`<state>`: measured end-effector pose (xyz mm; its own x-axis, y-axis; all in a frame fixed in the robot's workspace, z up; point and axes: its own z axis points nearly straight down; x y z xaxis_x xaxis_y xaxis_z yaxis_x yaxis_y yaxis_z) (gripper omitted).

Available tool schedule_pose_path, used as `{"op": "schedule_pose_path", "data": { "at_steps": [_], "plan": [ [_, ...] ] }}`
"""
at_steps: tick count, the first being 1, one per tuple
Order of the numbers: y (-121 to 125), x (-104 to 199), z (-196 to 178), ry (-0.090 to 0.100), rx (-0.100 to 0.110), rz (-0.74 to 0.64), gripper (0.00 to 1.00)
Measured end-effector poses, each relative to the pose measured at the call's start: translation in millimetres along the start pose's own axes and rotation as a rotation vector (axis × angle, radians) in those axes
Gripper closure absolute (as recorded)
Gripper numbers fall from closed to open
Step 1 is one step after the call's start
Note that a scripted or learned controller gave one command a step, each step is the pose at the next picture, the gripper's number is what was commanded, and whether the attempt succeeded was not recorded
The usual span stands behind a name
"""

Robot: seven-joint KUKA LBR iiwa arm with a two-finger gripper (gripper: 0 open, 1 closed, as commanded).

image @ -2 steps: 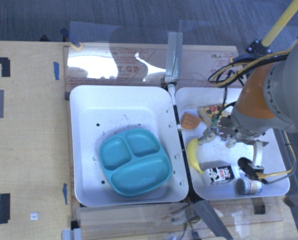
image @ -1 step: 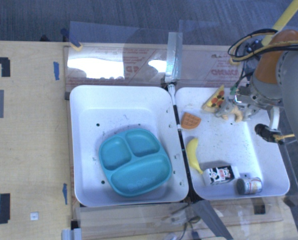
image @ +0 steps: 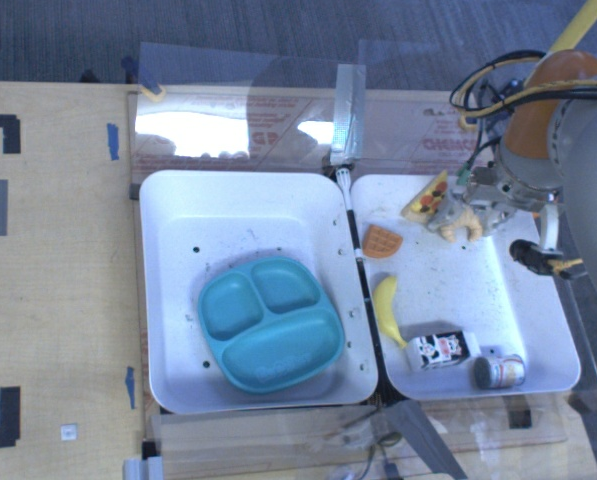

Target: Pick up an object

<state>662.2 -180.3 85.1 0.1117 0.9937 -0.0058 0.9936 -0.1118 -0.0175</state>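
Observation:
My gripper (image: 475,206) hangs low over the back of the right bin (image: 538,353), reaching in from the right. Just under and in front of it lies a pale beige toy (image: 458,228), touching or very near the gripper; whether it is held is unclear. A yellow wedge with red and dark spots (image: 425,198) lies just left of the gripper. Further left is a round orange waffle (image: 382,241). A yellow banana (image: 387,309) lies by the bin's left wall. A black-and-white carton (image: 441,349) and a small grey can (image: 498,370) lie at the front.
The left bin (image: 178,218) holds a blue tray with three compartments (image: 268,323). A clear plastic sheet and a metal post (image: 348,118) stand behind the bins. The grey arm (image: 578,148) covers the right bin's back right corner.

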Motion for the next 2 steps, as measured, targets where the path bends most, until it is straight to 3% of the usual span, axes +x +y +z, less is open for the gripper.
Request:
{"op": "schedule_pose_path", "data": {
  "at_steps": [1,2],
  "plan": [
    [0.9,1.9,-11.3,-0.001,-0.002,-0.004,1.00],
    [-1.3,54.2,-31.0,0.005,-0.018,-0.250,1.00]
  ]
}}
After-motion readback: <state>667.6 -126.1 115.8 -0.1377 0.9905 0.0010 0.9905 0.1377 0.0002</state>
